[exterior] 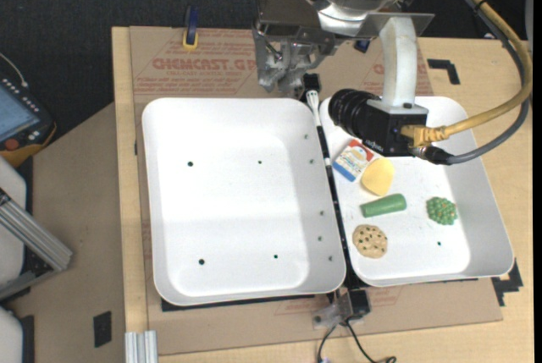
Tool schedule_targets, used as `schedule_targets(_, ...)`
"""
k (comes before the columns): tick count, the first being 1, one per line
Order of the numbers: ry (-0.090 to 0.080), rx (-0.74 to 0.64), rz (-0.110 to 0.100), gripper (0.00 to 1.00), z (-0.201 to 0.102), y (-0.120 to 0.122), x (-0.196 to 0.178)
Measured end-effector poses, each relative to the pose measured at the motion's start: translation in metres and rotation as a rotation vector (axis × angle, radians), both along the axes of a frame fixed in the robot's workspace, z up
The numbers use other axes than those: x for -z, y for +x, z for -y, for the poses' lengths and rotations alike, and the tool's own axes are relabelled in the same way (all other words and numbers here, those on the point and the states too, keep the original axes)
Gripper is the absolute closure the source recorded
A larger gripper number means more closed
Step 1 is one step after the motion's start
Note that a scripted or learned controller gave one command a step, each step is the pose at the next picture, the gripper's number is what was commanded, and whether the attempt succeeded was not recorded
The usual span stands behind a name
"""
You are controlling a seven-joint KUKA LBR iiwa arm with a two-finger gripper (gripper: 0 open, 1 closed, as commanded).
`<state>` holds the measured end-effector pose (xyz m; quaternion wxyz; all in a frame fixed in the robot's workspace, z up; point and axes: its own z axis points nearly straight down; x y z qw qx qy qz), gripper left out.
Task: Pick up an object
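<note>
Over by the far edge of the bins, the hand (288,65) hangs above the worktop; can't tell its state from this angle. Nothing's picked yet, I'd say: cookie (370,240), green pickle-looking thing (384,205), yellow lemon-ish piece (378,177) all sit in the right bin (474,209).

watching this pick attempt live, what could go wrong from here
The end effector sits over the far edge of the bins, off the items, so a descent here may grab nothing. The cookie, green stick, yellow piece and packet lie close together, so a grasp could nudge neighbours.
</note>
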<state>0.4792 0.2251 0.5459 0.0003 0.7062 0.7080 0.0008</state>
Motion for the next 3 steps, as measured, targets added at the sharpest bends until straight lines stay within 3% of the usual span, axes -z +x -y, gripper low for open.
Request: schedule_targets(3, -0.001, 0.002, -0.003, 1.0, 0.0008, -0.0003, 0.0108)
